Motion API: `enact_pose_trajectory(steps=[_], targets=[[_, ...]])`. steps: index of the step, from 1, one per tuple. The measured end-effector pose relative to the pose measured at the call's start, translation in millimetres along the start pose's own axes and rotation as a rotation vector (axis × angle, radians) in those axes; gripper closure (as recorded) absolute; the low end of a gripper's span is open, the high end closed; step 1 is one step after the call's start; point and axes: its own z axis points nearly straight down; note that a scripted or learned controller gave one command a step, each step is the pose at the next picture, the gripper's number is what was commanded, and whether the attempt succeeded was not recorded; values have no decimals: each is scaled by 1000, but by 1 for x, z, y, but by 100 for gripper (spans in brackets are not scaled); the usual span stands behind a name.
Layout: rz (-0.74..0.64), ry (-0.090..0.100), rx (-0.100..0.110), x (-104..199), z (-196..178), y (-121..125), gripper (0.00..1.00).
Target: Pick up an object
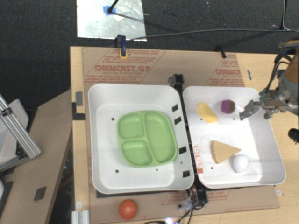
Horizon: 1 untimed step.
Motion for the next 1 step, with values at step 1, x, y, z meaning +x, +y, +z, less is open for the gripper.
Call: enact_pose_trajectory(steps=[1], targets=[[-3,-3,-12,1,-7,3,0]])
